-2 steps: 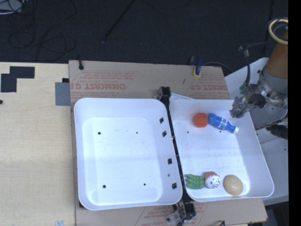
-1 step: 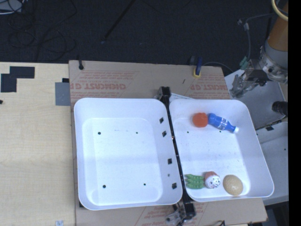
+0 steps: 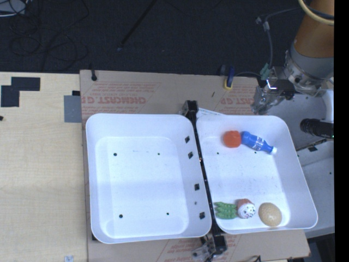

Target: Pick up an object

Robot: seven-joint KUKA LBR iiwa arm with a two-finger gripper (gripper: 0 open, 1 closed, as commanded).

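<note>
The right bin (image 3: 289,171) holds several small things. An orange ball (image 3: 232,138) lies near its back wall, with a blue bottle (image 3: 257,142) right beside it. Along the front wall sit a green leafy toy (image 3: 224,209), a white and red round toy (image 3: 246,208) and a tan egg-shaped thing (image 3: 270,214). My gripper (image 3: 263,101) hangs above the back rim of the right bin, up and to the right of the blue bottle. Nothing shows between its fingers.
The left bin (image 3: 98,146) stands beside the right one, joined by a black hinge strip (image 3: 196,162). Both rest on a cardboard sheet (image 3: 136,94). A blue and yellow clip (image 3: 229,76) sits at the cardboard's back edge.
</note>
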